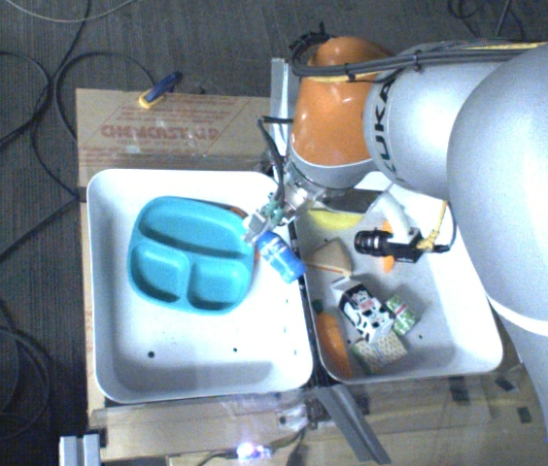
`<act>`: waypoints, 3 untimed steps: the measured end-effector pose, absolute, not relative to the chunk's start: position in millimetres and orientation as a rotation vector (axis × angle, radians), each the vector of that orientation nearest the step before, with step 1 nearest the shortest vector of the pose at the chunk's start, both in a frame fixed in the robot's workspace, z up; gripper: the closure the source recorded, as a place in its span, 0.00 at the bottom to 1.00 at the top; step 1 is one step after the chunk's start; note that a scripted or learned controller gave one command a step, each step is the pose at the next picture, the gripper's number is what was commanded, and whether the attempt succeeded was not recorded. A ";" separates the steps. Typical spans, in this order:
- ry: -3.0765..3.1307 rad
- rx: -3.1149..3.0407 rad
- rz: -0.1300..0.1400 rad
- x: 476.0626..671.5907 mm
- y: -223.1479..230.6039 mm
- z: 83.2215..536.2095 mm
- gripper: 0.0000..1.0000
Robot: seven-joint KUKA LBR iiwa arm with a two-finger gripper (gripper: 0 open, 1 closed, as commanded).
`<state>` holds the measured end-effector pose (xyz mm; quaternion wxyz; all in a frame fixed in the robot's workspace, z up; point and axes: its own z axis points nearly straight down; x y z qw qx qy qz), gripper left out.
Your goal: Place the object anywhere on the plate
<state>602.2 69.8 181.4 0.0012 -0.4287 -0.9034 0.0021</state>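
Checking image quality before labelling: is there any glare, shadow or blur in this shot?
Camera view: a bright glare spot sits at the bottom edge below the left bin; the arm's grey shell looms large and soft at right; a shadow falls beside the blue plate; the gripper and small items look slightly blurred.

The big grey arm (488,163) runs off the top and right edges. It hides the far part of the right bin (449,357) behind the gripper (266,223). The gripper's tips are too small and blurry to make out. A brown thing (235,208) just beside the gripper peeks from behind the plate (191,252).
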 end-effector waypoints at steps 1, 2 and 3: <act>-2.898 -1.210 0.005 585.4 106.3 211.4 1.00; -2.874 -1.261 0.003 572.8 174.0 214.6 1.00; -2.835 -1.346 0.006 519.9 218.9 201.6 1.00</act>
